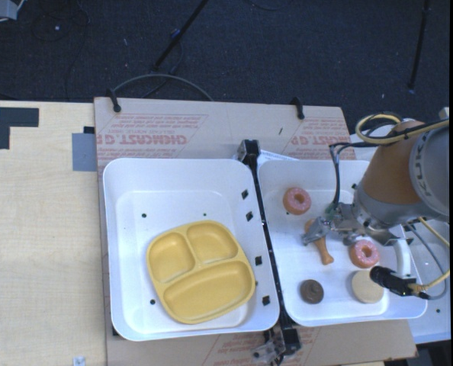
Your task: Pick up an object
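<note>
Looking at the grey metal tool (319, 230) parked low inside the right shallow white bin (341, 317), near that bin's middle. Can't tell whether wide or narrow from this angle, too small and cluttered, so not calling it a grab.

Right under the tool, and poking out toward the near side: short orange carrot-like stick (322, 249), touching or just about touching the tool. Hard to say if actually pinched.

Just beyond the tool, toward the far wall: pink-frosted ring doughnut (296, 200). Just beside the tool on the arm's side: second pink-frosted ring doughnut (364, 254), tucked against the grey arm with the orange band (390, 175). Nearer than the tool: small dark brown round cookie (312, 290) and, next to it, a pale cream round disc (367, 287), close to the near rim.

Room-wise: open white floor between the tool and the black divider strip (261, 227) where the bins meet. Past that divider, the left shallow white bin (127, 204) with a yellow plastic divided plate (201, 269), well apart from the tool. Light wooden tabletop (36, 227) beyond that.
</note>
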Controlling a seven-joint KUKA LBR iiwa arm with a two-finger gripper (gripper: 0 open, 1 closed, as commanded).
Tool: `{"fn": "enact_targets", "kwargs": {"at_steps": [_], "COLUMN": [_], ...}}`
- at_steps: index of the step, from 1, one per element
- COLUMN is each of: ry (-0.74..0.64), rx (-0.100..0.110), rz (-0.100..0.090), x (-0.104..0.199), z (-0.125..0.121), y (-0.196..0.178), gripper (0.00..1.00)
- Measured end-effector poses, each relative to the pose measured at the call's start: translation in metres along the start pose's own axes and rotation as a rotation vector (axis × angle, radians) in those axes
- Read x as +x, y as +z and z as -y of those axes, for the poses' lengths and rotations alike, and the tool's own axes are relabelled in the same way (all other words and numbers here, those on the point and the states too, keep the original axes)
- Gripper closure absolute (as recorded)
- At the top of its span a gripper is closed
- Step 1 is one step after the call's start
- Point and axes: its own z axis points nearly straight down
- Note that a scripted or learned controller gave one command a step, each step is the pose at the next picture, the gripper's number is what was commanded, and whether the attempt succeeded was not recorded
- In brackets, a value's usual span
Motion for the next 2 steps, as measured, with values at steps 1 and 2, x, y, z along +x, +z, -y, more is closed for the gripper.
{"fn": "enact_targets", "kwargs": {"at_steps": [1, 2], "ry": [0.002, -0.003], "rx": [0.002, -0.004], "rz": [-0.002, 0.001], "x": [-0.001, 0.006], "z": [-0.001, 0.005], "y": [-0.009, -0.055], "gripper": [1.00, 1.00]}}
